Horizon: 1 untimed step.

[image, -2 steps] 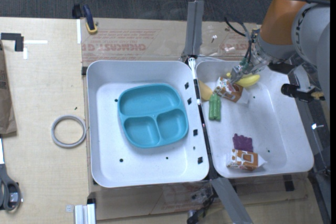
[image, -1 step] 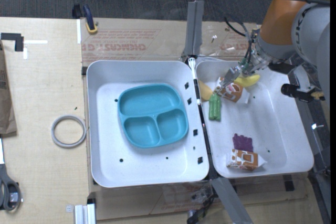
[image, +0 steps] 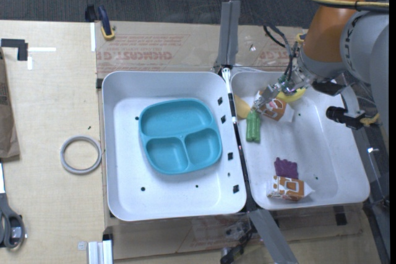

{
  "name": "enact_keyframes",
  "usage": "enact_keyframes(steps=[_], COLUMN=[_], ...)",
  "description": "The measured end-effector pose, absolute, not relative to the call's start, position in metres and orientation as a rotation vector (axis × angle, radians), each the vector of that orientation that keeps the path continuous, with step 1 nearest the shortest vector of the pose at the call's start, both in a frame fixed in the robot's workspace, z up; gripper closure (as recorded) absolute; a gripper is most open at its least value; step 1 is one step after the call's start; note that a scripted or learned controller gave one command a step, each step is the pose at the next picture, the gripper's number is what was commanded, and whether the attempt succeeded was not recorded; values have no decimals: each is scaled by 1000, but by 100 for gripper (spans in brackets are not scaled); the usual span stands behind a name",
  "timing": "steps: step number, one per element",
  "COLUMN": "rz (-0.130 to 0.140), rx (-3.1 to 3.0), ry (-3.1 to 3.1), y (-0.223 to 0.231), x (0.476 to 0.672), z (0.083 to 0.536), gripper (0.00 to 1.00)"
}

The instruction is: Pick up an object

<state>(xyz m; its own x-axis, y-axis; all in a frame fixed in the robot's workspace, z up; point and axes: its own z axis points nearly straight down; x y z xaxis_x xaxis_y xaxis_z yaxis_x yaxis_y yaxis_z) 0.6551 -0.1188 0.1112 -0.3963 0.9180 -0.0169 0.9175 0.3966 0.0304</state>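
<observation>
your tool (image: 272, 97) sits low in the upper left part of the right bin (image: 337, 185), right over a small brown and white packet (image: 273, 109). you cannot tell from this angle whether the packet is between anything or just underneath, so don't count it as held.

that packet looks like the thing in hand. judging by its look it is light, crinkly and a bit slick, so it could slide or fold; take it across its narrow middle rather than by a corner. just beside it lie a yellow piece (image: 242, 108), partly hidden, and a green stick-shaped item (image: 253, 128) touching the bin's left wall. the green one looks stiff and narrow, easy to pinch across its width. further down, well apart, a purple item (image: 285, 166) lies just above a second orange and white packet (image: 288, 188).

count: two bins; two packets, one green item, one purple, one yellow in the right bin; one blue divided tray (image: 180, 135) in the left bin (image: 117, 151); one grey ring (image: 81, 154) on the desk (image: 46, 96)
</observation>
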Motion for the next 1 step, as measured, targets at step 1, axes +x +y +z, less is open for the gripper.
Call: enact_keyframes(steps=[1], rz=[0], rx=[1659], ry=[2663], y=[-140], x=[660], z=[161], gripper=[0])
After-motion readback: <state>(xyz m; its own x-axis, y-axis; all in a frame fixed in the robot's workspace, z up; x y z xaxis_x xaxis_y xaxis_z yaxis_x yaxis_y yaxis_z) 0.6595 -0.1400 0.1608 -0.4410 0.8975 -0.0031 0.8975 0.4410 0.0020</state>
